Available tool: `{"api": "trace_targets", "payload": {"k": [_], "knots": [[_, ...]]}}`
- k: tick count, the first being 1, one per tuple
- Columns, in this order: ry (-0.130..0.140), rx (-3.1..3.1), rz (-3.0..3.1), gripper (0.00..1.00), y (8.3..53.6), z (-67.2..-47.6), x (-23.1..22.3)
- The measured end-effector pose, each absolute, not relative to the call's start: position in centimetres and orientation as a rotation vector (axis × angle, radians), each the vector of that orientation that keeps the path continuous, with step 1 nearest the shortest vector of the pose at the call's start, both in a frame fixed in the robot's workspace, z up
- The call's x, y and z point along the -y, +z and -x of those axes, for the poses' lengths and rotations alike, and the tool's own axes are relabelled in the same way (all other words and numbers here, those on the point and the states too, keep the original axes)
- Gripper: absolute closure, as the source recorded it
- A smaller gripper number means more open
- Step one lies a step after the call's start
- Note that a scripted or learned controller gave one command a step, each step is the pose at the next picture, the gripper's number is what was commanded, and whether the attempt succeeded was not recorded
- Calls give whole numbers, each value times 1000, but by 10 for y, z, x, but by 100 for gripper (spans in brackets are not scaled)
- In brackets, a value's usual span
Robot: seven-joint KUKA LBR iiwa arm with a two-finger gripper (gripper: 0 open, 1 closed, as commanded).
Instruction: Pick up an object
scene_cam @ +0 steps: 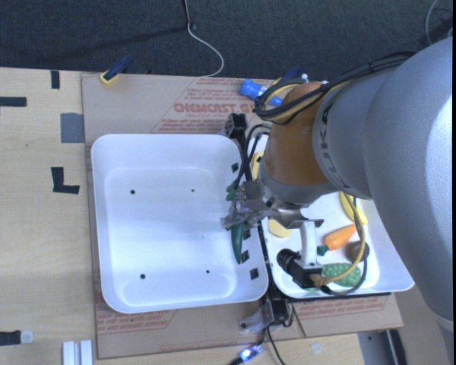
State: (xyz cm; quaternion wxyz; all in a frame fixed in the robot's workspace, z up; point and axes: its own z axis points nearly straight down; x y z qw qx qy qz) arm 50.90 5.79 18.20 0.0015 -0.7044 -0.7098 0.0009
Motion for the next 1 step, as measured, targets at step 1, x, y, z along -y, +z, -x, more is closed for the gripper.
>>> {"api": "trace_targets", "payload": {"k": [1], "knots": [[-11, 2232, 2215, 100, 275, -520, -99]]}}
